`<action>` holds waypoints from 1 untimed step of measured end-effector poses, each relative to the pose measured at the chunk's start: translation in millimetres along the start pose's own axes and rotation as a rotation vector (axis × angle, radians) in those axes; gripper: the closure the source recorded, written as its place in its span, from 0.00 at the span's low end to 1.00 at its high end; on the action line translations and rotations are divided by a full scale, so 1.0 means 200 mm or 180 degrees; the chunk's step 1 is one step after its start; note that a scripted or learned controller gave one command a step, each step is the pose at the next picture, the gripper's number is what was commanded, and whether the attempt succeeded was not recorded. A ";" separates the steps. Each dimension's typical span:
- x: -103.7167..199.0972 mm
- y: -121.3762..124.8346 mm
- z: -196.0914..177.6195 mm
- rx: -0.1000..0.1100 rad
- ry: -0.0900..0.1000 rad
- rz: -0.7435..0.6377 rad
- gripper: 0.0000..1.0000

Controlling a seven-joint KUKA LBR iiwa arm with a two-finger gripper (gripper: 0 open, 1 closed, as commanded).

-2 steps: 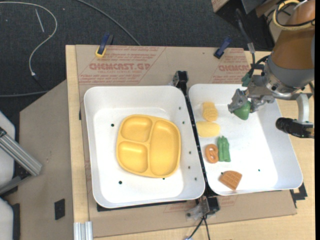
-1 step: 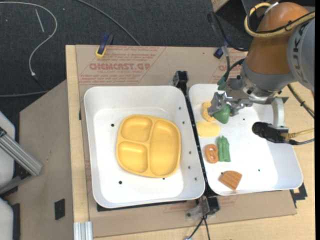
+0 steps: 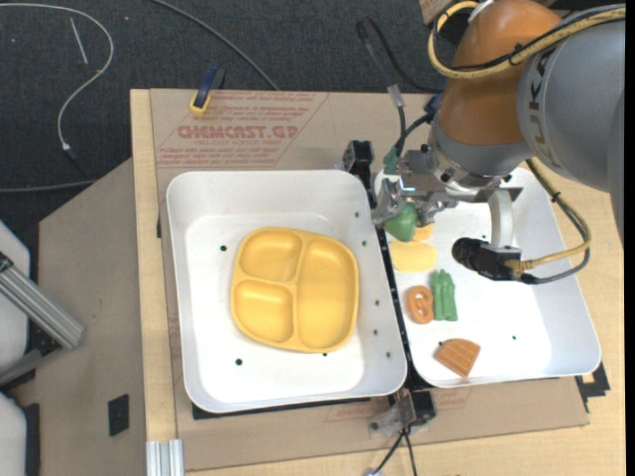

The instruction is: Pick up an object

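- The grey arm with the orange band (image 3: 496,58) comes in from the upper right of the frame and bends down over the right white bin (image 3: 556,315).
- The two-finger gripper (image 3: 405,206) is at the upper left corner of this bin, close to the wall between the two bins.
- A small round green object (image 3: 403,226) sits directly under the fingertips and seems to touch them; whether the fingers are spread or pressed on it, I cannot tell.
- Just below the green object lies a pale yellow soft-looking piece (image 3: 413,257), touching it or almost touching.
- Lower in the same bin an orange ring-shaped piece (image 3: 420,304) and a dark green long piece (image 3: 444,297) lie side by side, touching.
- Near the bottom edge of the right bin lies a brown wedge-shaped piece (image 3: 458,355), apart from the others.
- A black cylinder part with a yellow cable (image 3: 486,258) hangs right of the gripper, above the middle of the bin.
- The left white bin (image 3: 198,256) holds a yellow plastic tray with three compartments (image 3: 295,289) in its centre, well apart from the gripper.
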State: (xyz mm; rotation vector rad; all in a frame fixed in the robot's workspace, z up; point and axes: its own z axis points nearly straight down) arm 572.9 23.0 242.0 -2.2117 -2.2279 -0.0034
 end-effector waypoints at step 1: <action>0.25 -0.02 0.07 0.0018 -0.0001 0.0005 1.00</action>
